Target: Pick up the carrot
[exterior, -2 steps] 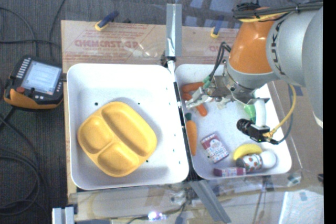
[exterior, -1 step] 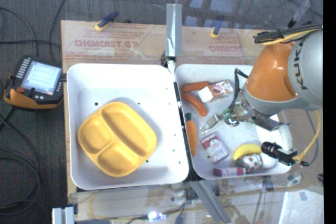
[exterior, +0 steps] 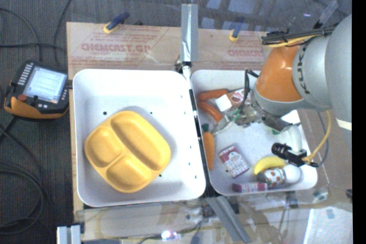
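Well inside the right bin (exterior: 254,143), the pincer (exterior: 230,119) sits at the end of the grey arm (exterior: 337,66), whose orange band (exterior: 277,80) is just above it and to the view's right. Whether the pincer is released or clenched cannot be told, because its tip is too small and cluttered to read.

The carrot (exterior: 209,148) lies below the pincer and to the view's left. It is near the pincer but apart from it, lying lengthwise along the bin's left wall.

Just above the pincer and to its left are a white-and-red packet (exterior: 223,103) and a long orange-red piece (exterior: 213,94). Which of these touch each other cannot be told.

Below the pincer, a little further off than the carrot, lies a red card box (exterior: 233,160). Lower and to the view's right are a banana (exterior: 269,164), a pale bottle (exterior: 279,176) on its side just beside the banana, and a pink bar (exterior: 247,187) by the bin's near wall.

Well apart, off to the pincer's left in the view, the left bin (exterior: 97,94) holds a yellow divided plate (exterior: 128,150) — upright and tilted askew to the bin's walls.
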Motion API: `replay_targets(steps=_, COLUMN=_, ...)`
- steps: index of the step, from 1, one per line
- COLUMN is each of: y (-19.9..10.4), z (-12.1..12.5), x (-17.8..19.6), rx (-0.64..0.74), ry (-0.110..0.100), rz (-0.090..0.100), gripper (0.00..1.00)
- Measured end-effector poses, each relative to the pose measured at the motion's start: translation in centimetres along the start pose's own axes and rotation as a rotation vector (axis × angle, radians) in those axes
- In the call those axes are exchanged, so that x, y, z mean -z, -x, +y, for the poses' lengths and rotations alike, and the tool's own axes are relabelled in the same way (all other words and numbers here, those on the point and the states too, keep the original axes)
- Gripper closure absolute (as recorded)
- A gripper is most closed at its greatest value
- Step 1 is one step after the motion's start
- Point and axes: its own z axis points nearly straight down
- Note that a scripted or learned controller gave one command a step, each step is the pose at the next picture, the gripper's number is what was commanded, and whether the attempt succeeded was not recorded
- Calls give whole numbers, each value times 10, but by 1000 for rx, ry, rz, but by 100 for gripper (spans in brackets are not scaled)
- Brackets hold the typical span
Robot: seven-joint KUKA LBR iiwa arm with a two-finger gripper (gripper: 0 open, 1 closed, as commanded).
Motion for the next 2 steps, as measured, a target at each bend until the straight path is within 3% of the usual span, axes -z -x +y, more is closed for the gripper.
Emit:
replay_targets(steps=1, y=8, z=43, x=-1, rx=43, ry=1, rz=2, gripper=0)
replay_targets(steps=2, y=-1, z=-30, x=0, rx=89, ry=-1, rz=1, gripper=0)
